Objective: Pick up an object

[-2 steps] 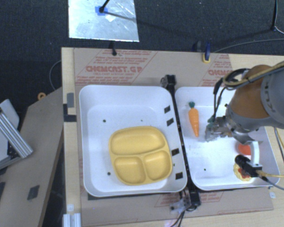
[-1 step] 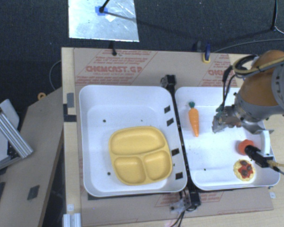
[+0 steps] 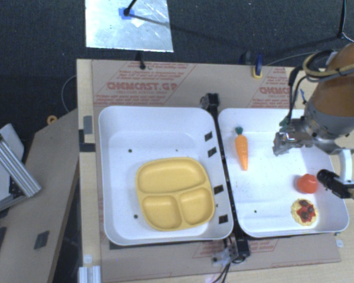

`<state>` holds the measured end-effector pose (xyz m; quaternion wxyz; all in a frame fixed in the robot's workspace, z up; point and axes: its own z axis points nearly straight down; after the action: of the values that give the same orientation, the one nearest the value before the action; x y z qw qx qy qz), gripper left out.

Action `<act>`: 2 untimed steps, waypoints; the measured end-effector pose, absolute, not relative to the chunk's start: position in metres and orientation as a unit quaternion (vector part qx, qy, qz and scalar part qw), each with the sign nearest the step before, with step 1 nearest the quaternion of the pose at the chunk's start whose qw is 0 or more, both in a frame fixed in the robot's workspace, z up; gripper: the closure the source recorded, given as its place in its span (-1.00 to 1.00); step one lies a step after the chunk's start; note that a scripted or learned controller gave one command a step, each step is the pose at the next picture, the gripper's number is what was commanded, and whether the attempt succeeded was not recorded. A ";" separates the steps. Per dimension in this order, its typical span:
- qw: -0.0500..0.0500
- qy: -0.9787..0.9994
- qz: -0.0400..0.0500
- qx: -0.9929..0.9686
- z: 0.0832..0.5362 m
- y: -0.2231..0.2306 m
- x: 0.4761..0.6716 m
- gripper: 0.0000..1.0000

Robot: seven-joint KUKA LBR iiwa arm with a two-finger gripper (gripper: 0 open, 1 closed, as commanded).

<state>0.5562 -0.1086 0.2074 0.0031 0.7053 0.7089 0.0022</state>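
— What is sitting around the gripper (image 3: 281,143) right now?

— It is hanging over the far right part of the right bin (image 3: 265,205), with the grey arm reaching in from the right. A toy carrot (image 3: 242,150) is lying to its left, well apart from it, with its green top pointing toward the far wall. A red tomato (image 3: 307,183) is resting nearer the camera, close to the right wall. A small round pizza piece (image 3: 305,211) is lying just beside the tomato, in the near right corner.

— Is anything standing in the way?

— Bare white floor is showing between the gripper and the carrot, and between the gripper and the tomato. All three toys are lying apart from each other and from the gripper.

— Is it gripping any of them?

— Whether the gripper is spread or closed, I cannot tell; it is looking like one blurred metal shape. I am seeing nothing held in it.

— And the other container?

— The left bin (image 3: 115,158) is holding a yellow plate (image 3: 174,192), which is lying flat toward the near side. Its three compartments, one long and two smaller, are showing bare yellow. The two bins are touching along a shared edge (image 3: 218,158) carrying black clips, and both are sitting on a printed board (image 3: 141,84).
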 end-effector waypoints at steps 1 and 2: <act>0.002 0.709 0.001 0.705 0.230 -0.109 0.557 1.00; 0.000 0.710 0.001 0.704 0.220 -0.060 0.558 1.00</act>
<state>0.5585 -0.0603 0.2203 -0.0001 0.7039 0.7103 0.0009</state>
